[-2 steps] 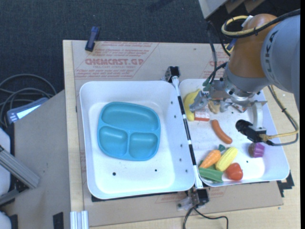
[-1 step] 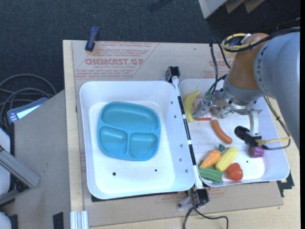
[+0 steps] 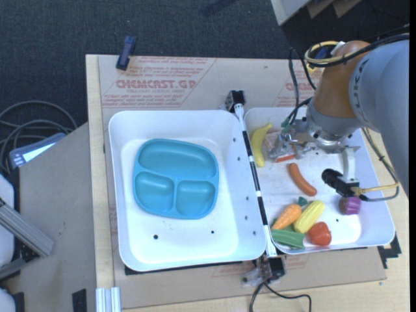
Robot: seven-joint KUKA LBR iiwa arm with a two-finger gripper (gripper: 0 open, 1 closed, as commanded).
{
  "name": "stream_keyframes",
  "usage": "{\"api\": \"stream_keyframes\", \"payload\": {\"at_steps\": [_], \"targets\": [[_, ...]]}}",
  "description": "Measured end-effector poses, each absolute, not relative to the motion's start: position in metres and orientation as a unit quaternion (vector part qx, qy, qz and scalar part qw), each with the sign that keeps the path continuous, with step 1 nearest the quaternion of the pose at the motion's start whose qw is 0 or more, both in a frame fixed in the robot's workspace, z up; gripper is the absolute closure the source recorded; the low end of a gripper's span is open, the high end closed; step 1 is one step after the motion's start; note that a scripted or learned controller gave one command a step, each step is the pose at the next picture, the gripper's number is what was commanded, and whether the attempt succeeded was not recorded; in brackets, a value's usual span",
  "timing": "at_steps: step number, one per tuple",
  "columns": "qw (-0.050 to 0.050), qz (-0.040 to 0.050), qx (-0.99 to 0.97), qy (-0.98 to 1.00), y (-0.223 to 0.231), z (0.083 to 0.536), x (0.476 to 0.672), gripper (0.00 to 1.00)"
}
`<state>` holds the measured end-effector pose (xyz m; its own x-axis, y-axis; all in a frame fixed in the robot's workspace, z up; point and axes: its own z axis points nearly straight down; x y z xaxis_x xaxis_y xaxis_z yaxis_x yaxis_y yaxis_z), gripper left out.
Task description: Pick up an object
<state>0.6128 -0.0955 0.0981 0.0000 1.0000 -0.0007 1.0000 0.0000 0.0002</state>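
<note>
The grey metal pincer hovers low in the right white bin, its grip state unclear. A yellow plastic banana lies just at its nine o'clock.

My gripper hangs low at the right bin's eleven o'clock, the banana just beside it at nine. At five, the sausage blocks the centre. Six o'clock is crowded: carrot, corn, tomato, cucumber. Bare floor lies between sausage and divider, and around the left bin's blue tray.
</note>
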Motion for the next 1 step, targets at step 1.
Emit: {"api": "stream_keyframes", "payload": {"at_steps": [1], "targets": [[0.0,0.0006,0.707,0.708,-0.0287,0.1851,0.5676,1.0]]}}
